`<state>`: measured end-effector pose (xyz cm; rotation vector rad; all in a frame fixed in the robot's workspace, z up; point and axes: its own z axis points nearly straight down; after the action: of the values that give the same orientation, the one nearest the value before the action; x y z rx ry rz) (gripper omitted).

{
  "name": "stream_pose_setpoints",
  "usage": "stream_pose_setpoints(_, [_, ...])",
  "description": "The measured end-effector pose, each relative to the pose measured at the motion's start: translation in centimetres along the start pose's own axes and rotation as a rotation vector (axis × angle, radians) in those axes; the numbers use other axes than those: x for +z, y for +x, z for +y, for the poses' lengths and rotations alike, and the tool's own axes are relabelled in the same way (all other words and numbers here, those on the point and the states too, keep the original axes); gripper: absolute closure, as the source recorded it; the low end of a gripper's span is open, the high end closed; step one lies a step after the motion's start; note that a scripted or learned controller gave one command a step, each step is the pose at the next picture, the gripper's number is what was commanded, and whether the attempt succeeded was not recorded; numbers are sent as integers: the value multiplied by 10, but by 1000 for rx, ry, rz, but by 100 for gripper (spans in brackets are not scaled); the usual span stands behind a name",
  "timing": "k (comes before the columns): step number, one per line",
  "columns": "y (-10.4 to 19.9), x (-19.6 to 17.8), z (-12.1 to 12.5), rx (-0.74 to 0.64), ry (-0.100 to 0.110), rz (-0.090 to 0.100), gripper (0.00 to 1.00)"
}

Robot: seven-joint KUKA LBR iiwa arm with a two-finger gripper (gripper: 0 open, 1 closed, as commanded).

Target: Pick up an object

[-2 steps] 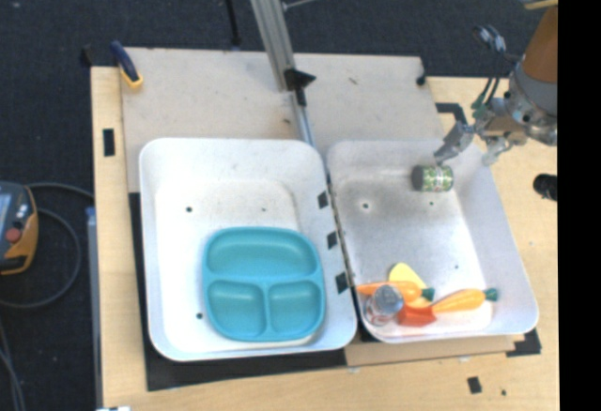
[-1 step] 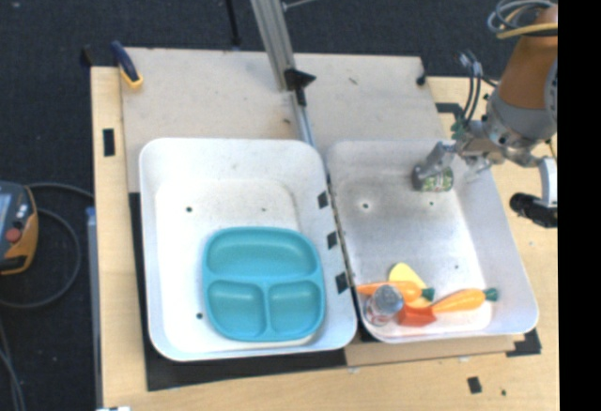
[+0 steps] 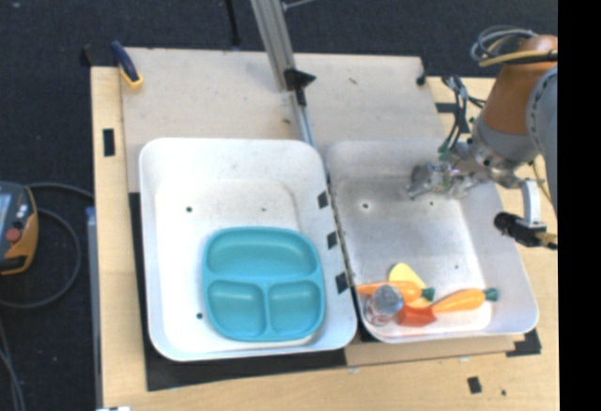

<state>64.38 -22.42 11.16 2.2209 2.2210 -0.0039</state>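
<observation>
My gripper (image 3: 424, 182) hangs over the far part of the right bin (image 3: 404, 221), reaching in from the right below the orange wrist band. Nothing shows between its fingers. Small objects cluster at the near edge of the right bin, well away from the gripper: a yellow piece (image 3: 406, 276), an orange carrot-like piece (image 3: 460, 300), a red piece (image 3: 418, 313) and a clear round item (image 3: 383, 303). In the left bin (image 3: 188, 175) lies a blue divided plate (image 3: 264, 284).
A slanted metal post (image 3: 272, 24) rises behind the bins near their shared edge. A blue and yellow clamp (image 3: 127, 65) sits at the bench's far left corner. A cable and an orange device (image 3: 17, 229) lie off the bench at left.
</observation>
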Motion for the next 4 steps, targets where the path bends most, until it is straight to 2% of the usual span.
stream_pose_setpoints(1, [-1, 10, 0, -1, -2, -1, 0])
stream_pose_setpoints(2, [-3, -2, 1, -2, -5, -3, 100])
stream_pose_setpoints(4, [0, -94, -3, -2, -7, 0, 100])
